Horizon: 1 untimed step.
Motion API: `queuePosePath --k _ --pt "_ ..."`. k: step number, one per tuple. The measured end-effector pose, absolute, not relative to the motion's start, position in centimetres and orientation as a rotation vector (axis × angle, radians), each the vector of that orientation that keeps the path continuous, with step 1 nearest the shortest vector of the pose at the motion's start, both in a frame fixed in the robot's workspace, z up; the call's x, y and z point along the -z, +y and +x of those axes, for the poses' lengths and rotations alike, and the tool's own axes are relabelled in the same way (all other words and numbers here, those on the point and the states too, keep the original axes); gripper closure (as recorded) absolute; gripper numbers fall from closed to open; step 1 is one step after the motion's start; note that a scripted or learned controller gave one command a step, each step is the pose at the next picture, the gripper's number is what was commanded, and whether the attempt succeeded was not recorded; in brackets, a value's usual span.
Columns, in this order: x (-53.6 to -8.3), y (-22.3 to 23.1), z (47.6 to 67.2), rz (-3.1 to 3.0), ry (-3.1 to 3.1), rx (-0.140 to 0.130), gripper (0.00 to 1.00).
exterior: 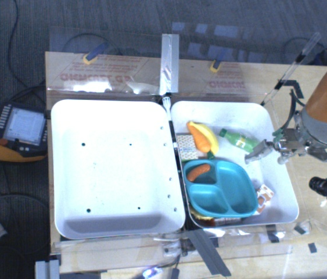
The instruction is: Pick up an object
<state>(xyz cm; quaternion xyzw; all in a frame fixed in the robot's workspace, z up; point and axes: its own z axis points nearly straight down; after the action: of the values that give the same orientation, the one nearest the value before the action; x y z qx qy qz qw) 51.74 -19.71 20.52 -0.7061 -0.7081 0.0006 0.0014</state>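
At the right side of the right-hand white bin (279,205), I see the fingers (255,153) reaching in from the arm's wrist, low over the bin floor; I cannot tell whether they are apart or together, and nothing shows between them. Just beside their tip lies a small green plastic bottle (237,138) on its side, though whether they touch it I cannot say. Left of the bottle, a yellow and orange banana-shaped toy (202,136) lies tilted against a flat patterned packet (186,146). Below these sits a teal divided plastic tray (227,190) with an orange sausage-shaped piece (198,171) in its upper left compartment. A crumpled orange and white wrapper (264,196) pokes out at the tray's right edge. The left-hand white bin (111,167) lies alongside on the tabletop (311,237).
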Motion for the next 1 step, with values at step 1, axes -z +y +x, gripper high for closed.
queuePosePath --k 1 --pt "-9.49 -20.62 57.82 -2.269 -2.173 0.009 0.00"
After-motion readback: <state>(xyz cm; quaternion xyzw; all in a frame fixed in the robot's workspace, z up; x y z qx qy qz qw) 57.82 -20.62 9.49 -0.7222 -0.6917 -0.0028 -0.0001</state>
